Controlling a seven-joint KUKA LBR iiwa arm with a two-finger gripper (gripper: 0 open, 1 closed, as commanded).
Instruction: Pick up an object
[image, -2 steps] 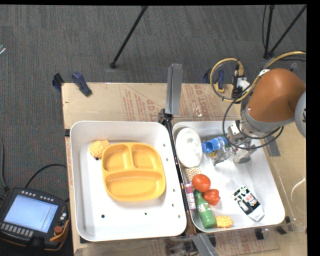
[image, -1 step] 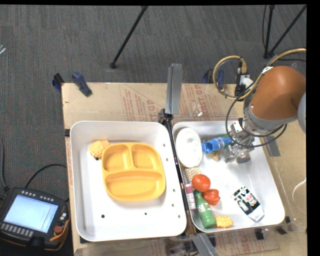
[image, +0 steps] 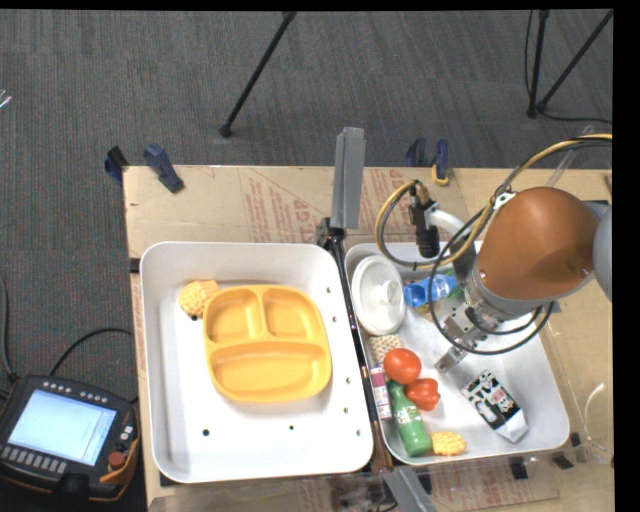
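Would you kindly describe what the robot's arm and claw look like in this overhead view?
The arm shows as a rounded, glossy orange dome with grey casing at its right edge. Yellow and black cables loop around it, running to a black connector. Below the dome sits silvery metal wrist hardware. The claw is a small pale metallic piece, too small to make out in detail.

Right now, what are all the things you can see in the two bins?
Divided plate: one, yellow, left bin.
Waffle: one, yellow, left bin, at the plate's top-left corner.
Bowl: one, white, right bin, top left.
Bottle: one, blue, beside the bowl.
Tomato: one, red, right bin.
Pepper: one, red, below the tomato.
Green bottle: one, right bin, bottom.
Carton: one, black and white, right bin, lower right.
Gripper: one, over the right bin.
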